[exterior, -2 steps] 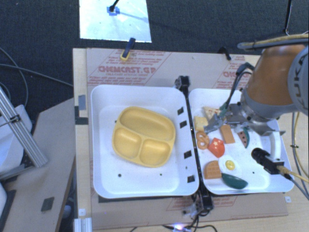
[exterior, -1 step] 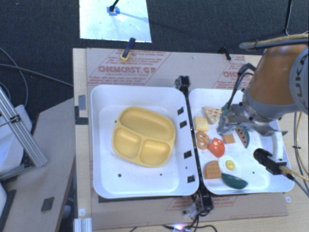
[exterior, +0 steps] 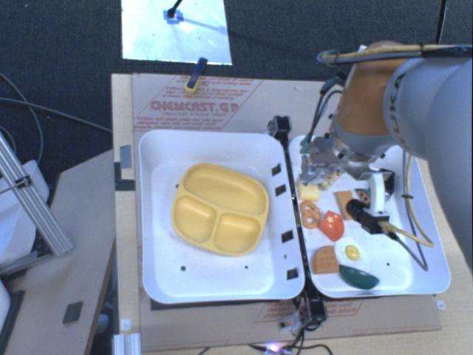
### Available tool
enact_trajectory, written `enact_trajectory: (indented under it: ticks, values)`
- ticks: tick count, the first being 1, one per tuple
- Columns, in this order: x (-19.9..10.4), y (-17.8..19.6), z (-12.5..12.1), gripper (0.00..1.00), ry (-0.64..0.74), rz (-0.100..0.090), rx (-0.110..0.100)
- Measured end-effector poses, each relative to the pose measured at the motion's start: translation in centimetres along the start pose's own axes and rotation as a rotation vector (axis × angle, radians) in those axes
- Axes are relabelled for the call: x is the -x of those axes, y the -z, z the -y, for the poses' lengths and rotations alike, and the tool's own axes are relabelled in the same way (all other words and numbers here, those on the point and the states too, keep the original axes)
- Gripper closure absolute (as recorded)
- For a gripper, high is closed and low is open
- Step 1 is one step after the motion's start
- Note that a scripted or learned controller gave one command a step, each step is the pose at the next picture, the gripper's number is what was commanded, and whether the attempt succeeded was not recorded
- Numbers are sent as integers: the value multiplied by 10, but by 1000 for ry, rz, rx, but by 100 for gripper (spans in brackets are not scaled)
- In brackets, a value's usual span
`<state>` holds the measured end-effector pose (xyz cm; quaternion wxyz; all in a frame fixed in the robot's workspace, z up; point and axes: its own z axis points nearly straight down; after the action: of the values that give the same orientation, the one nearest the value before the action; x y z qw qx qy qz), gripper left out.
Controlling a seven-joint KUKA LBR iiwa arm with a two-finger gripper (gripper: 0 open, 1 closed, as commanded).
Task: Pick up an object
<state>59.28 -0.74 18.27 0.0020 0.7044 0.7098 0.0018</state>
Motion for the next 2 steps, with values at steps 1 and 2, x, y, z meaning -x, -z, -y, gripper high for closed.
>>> enact_trajectory:
  ticks: [1,2]
  values:
    - [-4,2,90,100,-8,-2,-11]
    - [-14,62,106,100,-3,-1,-1]
